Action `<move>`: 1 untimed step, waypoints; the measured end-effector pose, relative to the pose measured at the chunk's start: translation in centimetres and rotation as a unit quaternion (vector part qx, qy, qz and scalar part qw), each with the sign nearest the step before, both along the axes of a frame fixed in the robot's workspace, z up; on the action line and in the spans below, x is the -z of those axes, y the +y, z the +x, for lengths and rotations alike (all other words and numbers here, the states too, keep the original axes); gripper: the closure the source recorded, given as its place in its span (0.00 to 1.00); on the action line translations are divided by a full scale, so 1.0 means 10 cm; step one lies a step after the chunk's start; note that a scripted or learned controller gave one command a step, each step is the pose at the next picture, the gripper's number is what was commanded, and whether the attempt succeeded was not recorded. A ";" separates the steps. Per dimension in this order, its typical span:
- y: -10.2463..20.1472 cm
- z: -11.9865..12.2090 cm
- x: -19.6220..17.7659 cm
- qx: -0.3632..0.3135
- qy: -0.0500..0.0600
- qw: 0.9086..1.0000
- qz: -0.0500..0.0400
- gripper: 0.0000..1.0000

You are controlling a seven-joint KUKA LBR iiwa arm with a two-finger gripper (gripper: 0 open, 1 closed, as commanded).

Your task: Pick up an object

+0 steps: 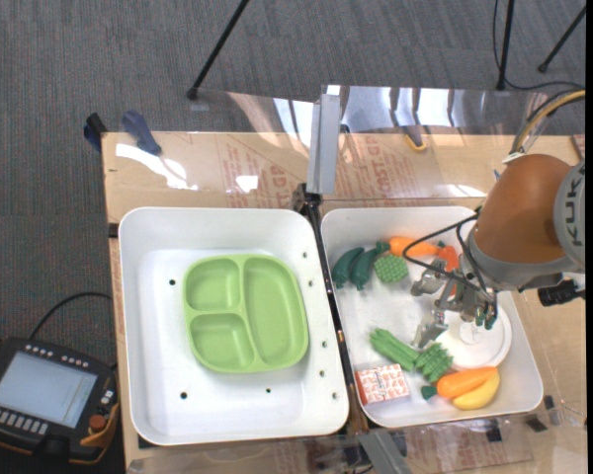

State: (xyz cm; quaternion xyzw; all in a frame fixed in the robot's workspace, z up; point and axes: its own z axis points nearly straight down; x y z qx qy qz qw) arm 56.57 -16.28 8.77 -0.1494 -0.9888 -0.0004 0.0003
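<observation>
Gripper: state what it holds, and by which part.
Nothing visibly held. The gripper hangs over bare floor of the right bin, between the white disc and the green vegetable.

We list two bins side by side on the bench (217, 166). Left bin (138, 265): one tray (245, 312), lying near its middle. Right bin (524, 383): far end, two pickles (354, 265) side by side, a berry (390, 268) just right of them, a carrot (415, 247) beyond that. Right side: a plate (494, 339), the gripper (453, 309) over its left edge. Near end, left to right: a box (382, 384), a bean pod (395, 348) behind it, broccoli (436, 361), a second carrot (466, 380) touching a banana (479, 395).
</observation>
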 end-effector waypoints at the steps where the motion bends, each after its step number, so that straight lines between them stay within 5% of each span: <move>1: 0.54 0.53 0.00 0.001 -0.002 1.000 0.001 0.00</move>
